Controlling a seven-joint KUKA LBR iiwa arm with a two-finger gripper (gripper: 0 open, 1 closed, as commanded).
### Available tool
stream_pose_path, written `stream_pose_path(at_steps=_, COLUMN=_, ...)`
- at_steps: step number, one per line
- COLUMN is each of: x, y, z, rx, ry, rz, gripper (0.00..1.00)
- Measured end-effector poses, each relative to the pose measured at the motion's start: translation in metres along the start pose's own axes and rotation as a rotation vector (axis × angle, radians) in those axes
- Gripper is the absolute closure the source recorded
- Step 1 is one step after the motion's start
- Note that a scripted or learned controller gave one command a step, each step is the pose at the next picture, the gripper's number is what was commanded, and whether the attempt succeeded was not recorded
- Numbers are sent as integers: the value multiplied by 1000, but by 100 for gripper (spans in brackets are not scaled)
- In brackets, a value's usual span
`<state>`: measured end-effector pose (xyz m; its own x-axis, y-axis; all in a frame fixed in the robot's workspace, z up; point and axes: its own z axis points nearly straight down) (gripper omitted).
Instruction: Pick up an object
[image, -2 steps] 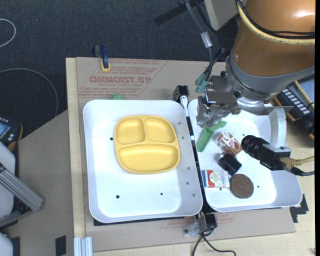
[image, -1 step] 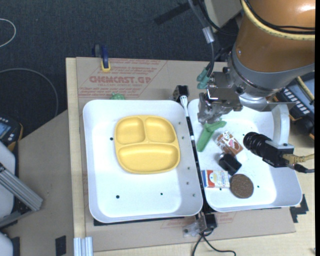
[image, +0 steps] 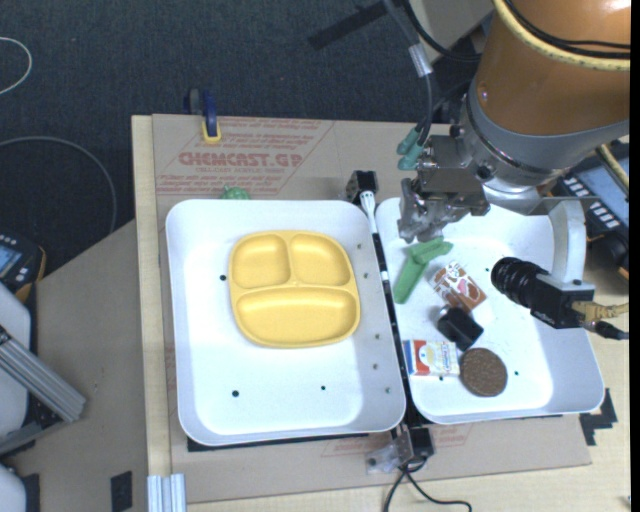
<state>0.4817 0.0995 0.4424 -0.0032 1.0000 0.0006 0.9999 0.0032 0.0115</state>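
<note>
One gripper (image: 425, 232) low over the green strip (image: 415, 268), touching its upper end, finger spread unclear.

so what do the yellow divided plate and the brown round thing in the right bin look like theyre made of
The yellow divided plate looks like moulded plastic: uniform colour, smooth rounded compartment walls, a soft satin sheen. The brown disc in the right bin has a dull, grainy surface with no shine, so possibly cork, felt or a toy cookie; the view leaves that open.
</note>
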Motion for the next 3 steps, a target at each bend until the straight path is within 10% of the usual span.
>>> stream_pose_path(at_steps=1, x=56, y=-1, z=-81, rx=1, ry=4, rz=-4, gripper=100)
stream_pose_path(at_steps=3, x=52, y=-4, z=46, rx=19, ry=-3, rz=6, gripper=100)
